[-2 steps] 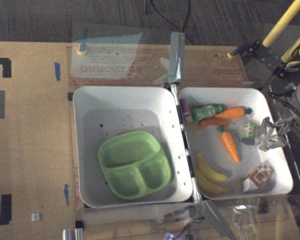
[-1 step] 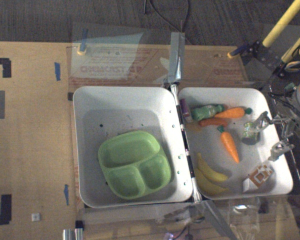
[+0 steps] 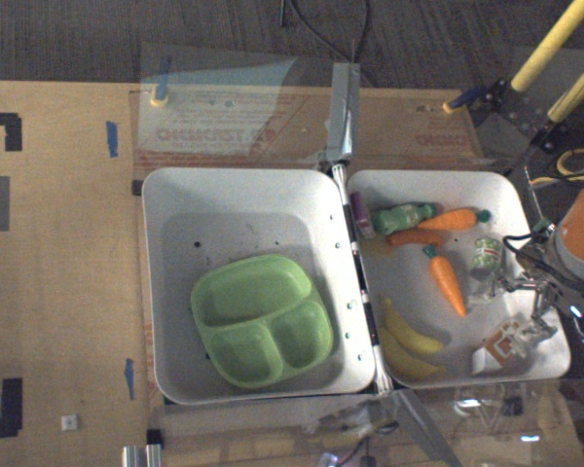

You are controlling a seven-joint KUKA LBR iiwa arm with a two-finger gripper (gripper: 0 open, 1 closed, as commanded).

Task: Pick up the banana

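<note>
The banana [image 3: 412,336] lies at the near left of the right bin [image 3: 555,363], beside a second yellow one just nearer. Nothing touches it, so the pick is not done yet. The pincer [image 3: 537,305] sits at the right side of the same bin, apart from the banana. I cannot tell how it stands. It must reach left and grab.

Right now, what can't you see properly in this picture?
- The hand: the camera view blurs its thin metal parts, so how its fingers stand cannot be told.
- The arm: cut off by the right edge.
- The small can: its label is too small to read.
- The banana: its underside is hidden against the right bin.
</note>
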